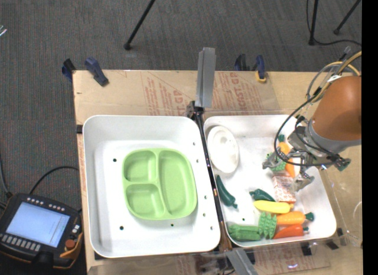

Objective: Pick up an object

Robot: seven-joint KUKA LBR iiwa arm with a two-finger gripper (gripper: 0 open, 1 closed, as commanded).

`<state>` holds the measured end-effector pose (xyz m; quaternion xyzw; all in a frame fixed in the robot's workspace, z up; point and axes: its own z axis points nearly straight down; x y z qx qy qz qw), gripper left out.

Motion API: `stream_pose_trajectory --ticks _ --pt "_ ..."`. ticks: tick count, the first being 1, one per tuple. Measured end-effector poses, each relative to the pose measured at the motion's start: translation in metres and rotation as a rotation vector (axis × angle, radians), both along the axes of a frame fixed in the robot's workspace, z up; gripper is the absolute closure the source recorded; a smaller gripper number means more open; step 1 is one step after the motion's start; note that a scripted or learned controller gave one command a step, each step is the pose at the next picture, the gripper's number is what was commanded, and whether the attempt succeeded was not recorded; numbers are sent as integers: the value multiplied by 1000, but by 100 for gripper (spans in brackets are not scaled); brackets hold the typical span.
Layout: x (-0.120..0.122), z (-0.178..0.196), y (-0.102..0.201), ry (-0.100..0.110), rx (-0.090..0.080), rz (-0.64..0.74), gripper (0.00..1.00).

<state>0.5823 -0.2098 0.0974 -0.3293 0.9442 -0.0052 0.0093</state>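
Gripper [290,168] hangs low over the right bin [248,127], fingers spread, nothing visibly between them; a packet [283,188] lies just under it, the likeliest target. Toy food crowds that bin's near corner: banana [271,206], carrot [293,217], green pepper [225,192]; a white plate [224,148] leans at the far left. A green divided tray [159,183] sits in the left bin [97,149]. An orange piece at the fingers is half hidden; contact with it is unclear.

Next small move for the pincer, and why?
Probably straight down onto the packet. The pincer hangs in the right bin just above it, with nothing seen between its fingers, so no pick has happened yet. The packet lies nearest below; the banana and carrot lie further toward the bin's near edge.
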Motion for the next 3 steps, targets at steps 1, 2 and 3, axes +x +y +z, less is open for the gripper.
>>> stream_pose_trajectory --ticks 1,2,3 --pt "9 -1 8 5 0 -171 0" --pt "22 -2 11 8 3 -298 0" --pt "3 -1 6 0 8 -372 0"
